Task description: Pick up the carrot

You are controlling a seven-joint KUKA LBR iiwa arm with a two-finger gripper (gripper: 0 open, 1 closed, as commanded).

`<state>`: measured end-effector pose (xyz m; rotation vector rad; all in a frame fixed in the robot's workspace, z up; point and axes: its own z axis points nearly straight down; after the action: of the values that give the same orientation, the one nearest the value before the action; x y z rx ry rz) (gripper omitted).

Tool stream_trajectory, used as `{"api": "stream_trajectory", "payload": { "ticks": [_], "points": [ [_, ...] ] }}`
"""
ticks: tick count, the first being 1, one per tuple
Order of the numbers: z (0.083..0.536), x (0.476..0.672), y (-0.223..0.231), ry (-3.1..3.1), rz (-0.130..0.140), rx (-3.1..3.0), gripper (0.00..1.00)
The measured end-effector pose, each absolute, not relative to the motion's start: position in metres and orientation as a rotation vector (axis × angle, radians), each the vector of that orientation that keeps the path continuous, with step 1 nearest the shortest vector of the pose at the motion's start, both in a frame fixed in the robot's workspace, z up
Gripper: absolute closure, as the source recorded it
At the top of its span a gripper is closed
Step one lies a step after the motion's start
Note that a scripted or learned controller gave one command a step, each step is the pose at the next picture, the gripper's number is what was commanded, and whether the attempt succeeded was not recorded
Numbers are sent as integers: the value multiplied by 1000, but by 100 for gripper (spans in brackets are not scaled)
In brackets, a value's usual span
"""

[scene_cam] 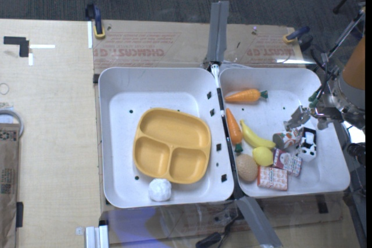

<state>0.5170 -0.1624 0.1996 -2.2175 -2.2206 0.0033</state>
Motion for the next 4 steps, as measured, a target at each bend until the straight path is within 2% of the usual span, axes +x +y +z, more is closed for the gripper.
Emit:
{"api": "stream_trajectory", "payload": {
  "ticks": [1, 2, 3, 4],
  "points": [
    [131, 582, -112, -2419, 3, -2001, 0],
    [196, 570, -178, -2509, 2, -1892, 0],
    [196, 570, -178, -2508, 1, -1892, 0],
    [211, 586, -186, -2532, 0, -1863, 0]
  ]
}}
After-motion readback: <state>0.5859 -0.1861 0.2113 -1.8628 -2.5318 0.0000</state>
